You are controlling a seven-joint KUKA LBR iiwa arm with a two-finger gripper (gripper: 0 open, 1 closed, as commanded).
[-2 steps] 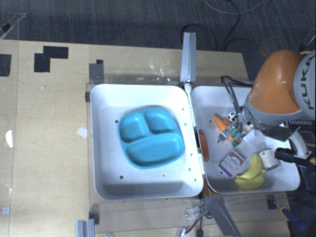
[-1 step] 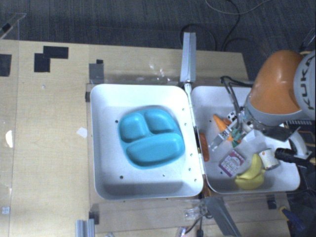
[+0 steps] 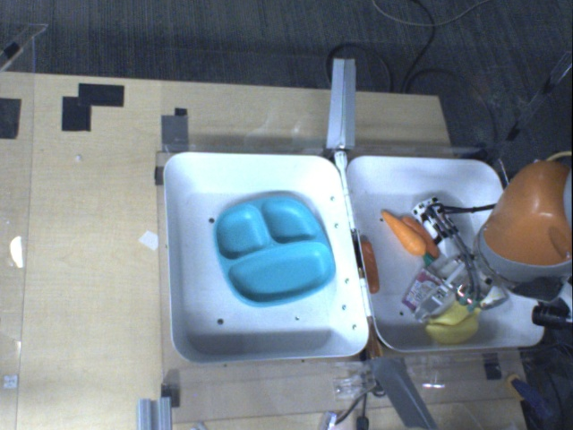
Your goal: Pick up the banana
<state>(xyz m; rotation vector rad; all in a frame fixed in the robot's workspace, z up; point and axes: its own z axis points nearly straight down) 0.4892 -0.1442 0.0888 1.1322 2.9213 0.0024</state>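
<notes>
The two-finger gripper (image 3: 455,287), whose state cannot be told here, hangs just above the yellow curved banana (image 3: 452,324) at the six o'clock edge of the right white bin (image 3: 394,330), so it could clip the orange carrot (image 3: 405,233) at eleven o'clock.

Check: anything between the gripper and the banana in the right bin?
Nothing visible. The gripper sits right over the banana near the right bin's front edge. The carrot and hot dog lie off to the side.
</notes>
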